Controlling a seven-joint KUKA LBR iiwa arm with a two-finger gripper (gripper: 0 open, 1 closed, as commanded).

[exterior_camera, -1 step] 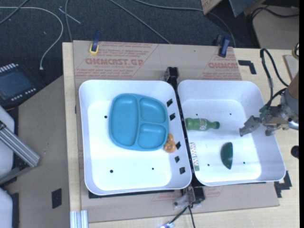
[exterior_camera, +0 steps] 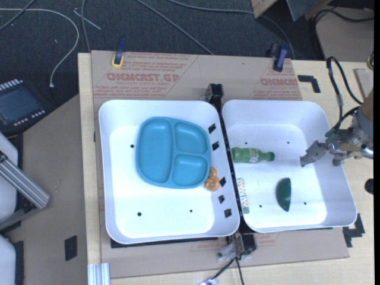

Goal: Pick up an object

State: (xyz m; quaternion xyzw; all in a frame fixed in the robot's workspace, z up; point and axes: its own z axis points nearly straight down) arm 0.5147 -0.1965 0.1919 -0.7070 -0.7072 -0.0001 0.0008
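i see a brown board bench [exterior_camera: 178, 70] on a dark floor with loose wires. two white bins sit on it. the left bin [exterior_camera: 119, 218] holds a smooth blue tray [exterior_camera: 172, 153]. the right bin [exterior_camera: 309, 114] holds a green bottle [exterior_camera: 252, 155] and a dark green lump [exterior_camera: 284, 193]. my gripper [exterior_camera: 323, 153] is spread open over the right bin, holding nothing.

Dark carpet floor [exterior_camera: 178, 5] strewn with cables [exterior_camera: 65, 22].
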